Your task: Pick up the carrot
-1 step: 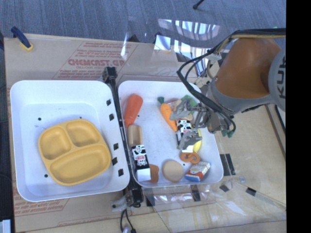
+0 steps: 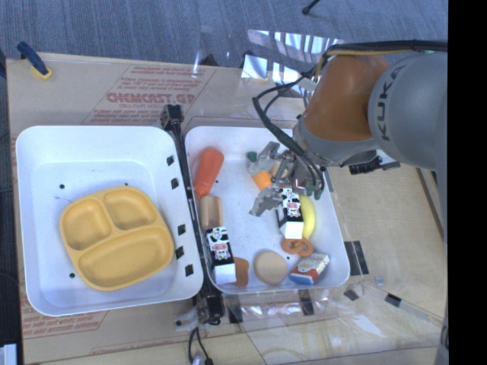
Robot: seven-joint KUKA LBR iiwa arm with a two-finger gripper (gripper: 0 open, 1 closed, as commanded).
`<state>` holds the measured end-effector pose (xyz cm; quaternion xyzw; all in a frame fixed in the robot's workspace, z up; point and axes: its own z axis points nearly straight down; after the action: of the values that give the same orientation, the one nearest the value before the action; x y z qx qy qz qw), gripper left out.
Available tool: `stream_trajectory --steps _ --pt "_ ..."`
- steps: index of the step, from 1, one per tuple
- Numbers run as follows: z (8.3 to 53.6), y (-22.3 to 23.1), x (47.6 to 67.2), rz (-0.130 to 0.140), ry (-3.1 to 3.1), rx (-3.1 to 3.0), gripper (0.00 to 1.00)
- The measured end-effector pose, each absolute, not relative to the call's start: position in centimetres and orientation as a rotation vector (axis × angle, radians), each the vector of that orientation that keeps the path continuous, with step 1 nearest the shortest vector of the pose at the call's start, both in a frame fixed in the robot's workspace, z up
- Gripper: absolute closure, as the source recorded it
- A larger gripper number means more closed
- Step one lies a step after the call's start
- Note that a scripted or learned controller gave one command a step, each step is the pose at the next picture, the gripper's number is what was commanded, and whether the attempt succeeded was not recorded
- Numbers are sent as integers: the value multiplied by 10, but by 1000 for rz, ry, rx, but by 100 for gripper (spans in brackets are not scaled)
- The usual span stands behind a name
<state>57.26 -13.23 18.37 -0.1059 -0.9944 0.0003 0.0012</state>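
Carrot [image 2: 208, 171]: upper left of right bin [image 2: 236, 147], untouched.
Gripper [image 2: 275, 179]: mid-frame, right of carrot, fingers spread wide, holding nothing.

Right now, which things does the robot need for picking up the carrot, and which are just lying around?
For the job:
carrot, by the right bin's left wall
gripper, over the middle of the right bin

Just lying about:
yellow divided plate in the left bin
banana
egg
pretzel
two little milk cartons

An orange carrot [image 2: 208, 171] lies in a white bin [image 2: 228, 139]; the divided tray [image 2: 116, 238] is mustard yellow.
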Motion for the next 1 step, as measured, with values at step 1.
stream_trajectory --steps 1 --pt "91 -155 615 0 -3107 -408 0"
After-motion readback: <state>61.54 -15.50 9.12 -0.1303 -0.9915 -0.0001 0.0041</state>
